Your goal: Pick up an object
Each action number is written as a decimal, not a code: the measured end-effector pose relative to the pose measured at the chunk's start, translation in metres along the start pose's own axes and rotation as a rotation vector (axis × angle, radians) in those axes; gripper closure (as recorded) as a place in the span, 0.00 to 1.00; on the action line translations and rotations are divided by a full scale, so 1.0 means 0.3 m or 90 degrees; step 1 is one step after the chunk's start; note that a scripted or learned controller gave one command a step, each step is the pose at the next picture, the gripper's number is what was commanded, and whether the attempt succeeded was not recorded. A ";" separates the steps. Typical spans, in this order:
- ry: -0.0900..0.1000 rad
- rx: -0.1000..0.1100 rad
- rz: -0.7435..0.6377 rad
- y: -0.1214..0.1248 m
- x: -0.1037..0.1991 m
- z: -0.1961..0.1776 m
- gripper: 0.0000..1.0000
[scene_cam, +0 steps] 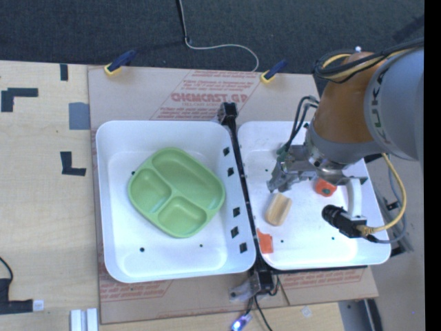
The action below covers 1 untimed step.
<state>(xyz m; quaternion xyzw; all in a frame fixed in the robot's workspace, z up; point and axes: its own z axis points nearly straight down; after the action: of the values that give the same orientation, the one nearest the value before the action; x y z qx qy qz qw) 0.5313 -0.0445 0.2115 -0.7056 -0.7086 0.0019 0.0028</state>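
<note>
Now the gripper (pixel 282 178) sits low in the right bin (pixel 358 250), near that bin's middle and a little toward the divider (pixel 238 185) that separates it from the left bin (pixel 110 185). Just below the gripper lies a tan block (pixel 278 209), the likeliest thing to pick. It is just beside the fingertips, perhaps touching them, but not between them as far as the view shows. Its long axis runs roughly from the gripper toward the bin's front wall, tilted slightly, so the block points almost straight away from the tips.

Whether the fingers are spread or pressed together I cannot tell; the grey metal at the wrist blurs into one mass from this angle.

Two more small things lie in the right bin: an orange piece (pixel 324 187) on the far side of the gripper from the divider, partly under the wrist, and a red piece (pixel 264 241) near the front corner by the divider. A green tray (pixel 176 192) fills the middle of the left bin.

The arm (pixel 386 109) comes in over the right bin's outer edge, its orange band (pixel 341 109) bent above the gripper, wrist pointing steeply down. In my judgement the coming move turns on shifting slightly toward the block before closing.
</note>
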 end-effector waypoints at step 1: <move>0.000 0.001 0.000 -0.001 0.000 0.002 0.00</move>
<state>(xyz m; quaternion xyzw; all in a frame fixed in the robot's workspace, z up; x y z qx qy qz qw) 0.5311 -0.0445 0.2109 -0.7057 -0.7085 0.0022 0.0030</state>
